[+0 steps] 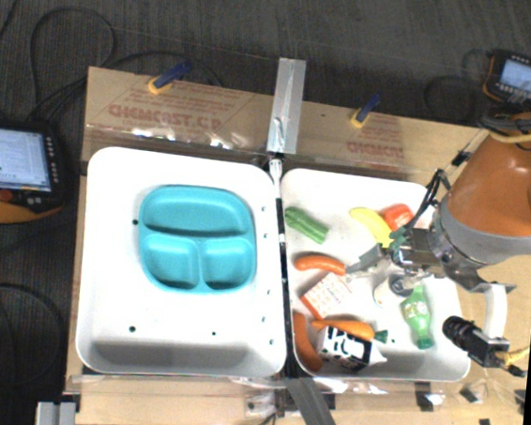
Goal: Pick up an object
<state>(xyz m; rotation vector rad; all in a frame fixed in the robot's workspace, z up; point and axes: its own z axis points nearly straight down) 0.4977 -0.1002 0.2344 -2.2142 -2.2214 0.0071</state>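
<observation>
My gripper point(388, 262) hangs over the right-hand part of the right bin point(438, 366), under the arm's orange band point(499, 189). It is low among the objects. A yellow banana point(370, 221) and a red piece point(397, 214) lie just behind it. A green bottle point(417, 314) lies just in front of it, to the right. To its left lie an orange carrot point(320, 262) and a white and orange box point(326, 293). A green vegetable point(305, 223) sits further left. I see nothing held in the gripper.
The left bin point(102, 331) holds a teal divided plate point(197, 237). Near the right bin's front wall lie a black and white item point(346, 347) and another orange piece point(352, 327). A black fitting point(465, 333) sticks out at the right rim.
</observation>
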